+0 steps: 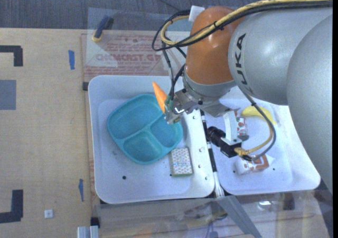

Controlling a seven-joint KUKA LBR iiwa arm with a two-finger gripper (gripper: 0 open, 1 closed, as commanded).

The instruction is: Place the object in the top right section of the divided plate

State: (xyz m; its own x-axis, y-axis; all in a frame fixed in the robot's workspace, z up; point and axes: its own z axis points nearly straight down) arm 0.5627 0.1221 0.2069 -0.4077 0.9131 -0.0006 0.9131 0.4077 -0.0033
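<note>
Item: my claw (pixel 172 111), hanging over the right edge of the teal divided plate (pixel 141 131); my own orange-banded wrist hides most of it, so whether it is clenched or released I cannot tell. Item: orange carrot-shaped object (pixel 159 94), partly hidden, at the plate's upper right rim beside the claw. Setting: plate and a small patterned card (pixel 181 161) in the left white bin (pixel 105 179); right white bin (pixel 296 173) largely covered by my arm; wooden bench (pixel 42 136) with blue tape marks.

Left bin (pixel 100 142): floor open at 6–9 o'clock of the teal divided plate (pixel 141 131), small patterned box (pixel 181 161) lying just off its 4 o'clock rim, arm (pixel 253 57) overhanging its 2–3 o'clock side and the right bin (pixel 296 173).
</note>
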